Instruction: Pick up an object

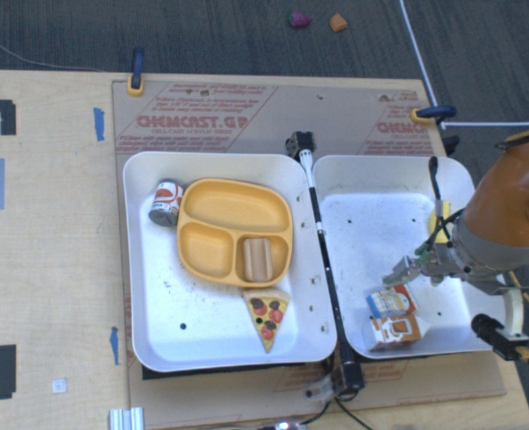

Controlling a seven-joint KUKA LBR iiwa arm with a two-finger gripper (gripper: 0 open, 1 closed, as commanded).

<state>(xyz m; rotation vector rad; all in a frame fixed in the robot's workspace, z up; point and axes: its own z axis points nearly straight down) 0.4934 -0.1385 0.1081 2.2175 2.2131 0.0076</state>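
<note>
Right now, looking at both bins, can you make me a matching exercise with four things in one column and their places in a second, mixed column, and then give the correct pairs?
Things:
1. can
2. pizza slice
3. carton
4. brown block

Places:
A. inside a small compartment of the yellow plate
B. in the right bin, below the tool
C. in the left bin, touching the plate's left edge
D. in the left bin, just below the plate

Pairs: 1-C, 2-D, 3-B, 4-A
</note>
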